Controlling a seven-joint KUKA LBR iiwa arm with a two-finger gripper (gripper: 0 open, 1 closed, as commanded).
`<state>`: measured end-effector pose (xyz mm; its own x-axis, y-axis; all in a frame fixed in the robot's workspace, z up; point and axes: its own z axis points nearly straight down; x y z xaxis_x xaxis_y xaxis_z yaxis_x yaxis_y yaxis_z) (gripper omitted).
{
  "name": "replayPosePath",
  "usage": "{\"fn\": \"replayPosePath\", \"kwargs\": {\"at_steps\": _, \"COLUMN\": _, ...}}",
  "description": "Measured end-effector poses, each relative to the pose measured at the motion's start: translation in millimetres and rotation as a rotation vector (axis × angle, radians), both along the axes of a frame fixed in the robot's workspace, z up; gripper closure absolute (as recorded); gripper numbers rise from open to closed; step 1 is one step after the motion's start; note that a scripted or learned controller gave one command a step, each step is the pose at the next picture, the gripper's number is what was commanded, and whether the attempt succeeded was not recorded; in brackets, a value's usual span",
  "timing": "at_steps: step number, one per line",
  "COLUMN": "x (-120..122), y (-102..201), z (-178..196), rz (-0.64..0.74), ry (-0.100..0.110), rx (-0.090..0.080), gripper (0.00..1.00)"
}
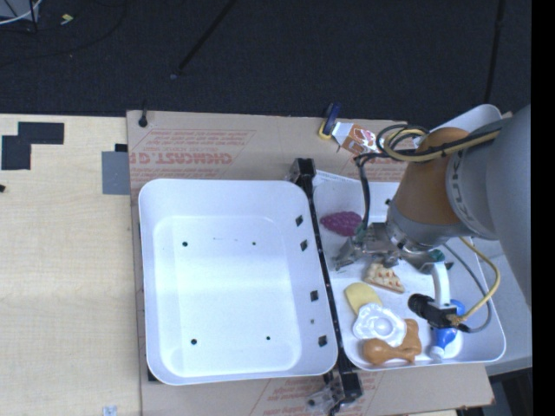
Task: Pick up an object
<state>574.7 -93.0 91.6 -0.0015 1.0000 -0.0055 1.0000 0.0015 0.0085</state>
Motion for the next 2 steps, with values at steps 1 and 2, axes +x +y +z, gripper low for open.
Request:
{"fn": "replayPosePath", "kwargs": {"at_steps": 1, "x": 1.1, "y": -4.2, "z": 12.3, "rz": -0.004, "ry": -0.003, "rx": -0.003, "gripper": 1.00}}
{"fn": "replayPosePath", "kwargs": {"at_steps": 2, "x": -58.5, "y": 56.4, "z": 100.0, "rz": 0.003, "ry": 0.011, "rx": 0.009, "gripper": 1.00}}
